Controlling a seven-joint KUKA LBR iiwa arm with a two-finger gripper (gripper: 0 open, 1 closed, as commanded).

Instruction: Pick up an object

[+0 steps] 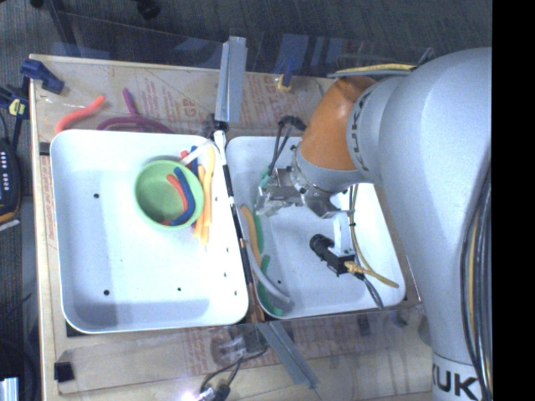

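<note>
No object is singled out, so the likeliest pick from where I stand is the green strip (262, 239) lying in the right bin (313, 284), close to that bin's left wall and just below the gripper (269, 199). An orange-brown stick (247, 222) lies right beside it along the wall, and a grey curved piece (274, 297) sits in the near-left corner of the same bin. The gripper hangs low over this cluster; whether it is clenched or released I cannot tell from this angle, and nothing I can see is clearly in its hold.

To do this well, I'd judge the approach should come straight down on the green strip, keeping off the bin wall and off the stick beside it, since crowded things like these tend to slip or get pushed aside. A grasp across the strip's narrow width looks safer than along its length.

Further out, the left bin (125, 282) holds a green bowl (155, 195) with a few coloured pieces inside and yellow sticks (206, 203) at its edge, all well apart from the gripper. The table (167, 98) carries both bins
</note>
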